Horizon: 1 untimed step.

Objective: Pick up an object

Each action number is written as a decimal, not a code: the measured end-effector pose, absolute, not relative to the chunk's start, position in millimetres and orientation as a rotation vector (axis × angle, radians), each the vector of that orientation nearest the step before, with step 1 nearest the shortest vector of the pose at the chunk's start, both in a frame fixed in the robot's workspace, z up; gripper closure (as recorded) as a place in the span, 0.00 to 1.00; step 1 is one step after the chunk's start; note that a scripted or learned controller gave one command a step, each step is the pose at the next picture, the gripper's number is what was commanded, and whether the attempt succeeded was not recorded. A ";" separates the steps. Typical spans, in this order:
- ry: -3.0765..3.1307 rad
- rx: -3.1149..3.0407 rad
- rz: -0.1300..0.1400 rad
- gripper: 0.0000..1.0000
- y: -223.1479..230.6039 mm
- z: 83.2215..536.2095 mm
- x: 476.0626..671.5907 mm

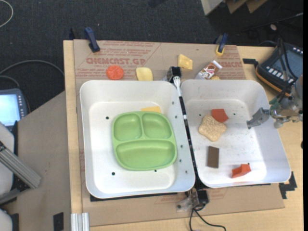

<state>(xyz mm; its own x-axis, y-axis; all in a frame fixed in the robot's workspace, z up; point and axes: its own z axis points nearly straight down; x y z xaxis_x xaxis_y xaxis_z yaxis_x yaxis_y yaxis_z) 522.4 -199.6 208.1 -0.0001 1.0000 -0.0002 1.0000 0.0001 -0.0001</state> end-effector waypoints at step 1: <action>2.234 2.220 -0.002 0.00 -118.4 181.3 506.6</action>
<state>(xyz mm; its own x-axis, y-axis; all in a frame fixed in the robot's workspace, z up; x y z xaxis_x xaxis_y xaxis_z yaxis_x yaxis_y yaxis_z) 506.6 -118.4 181.3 -0.0062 1.0000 0.0045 1.0000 0.0063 -0.0059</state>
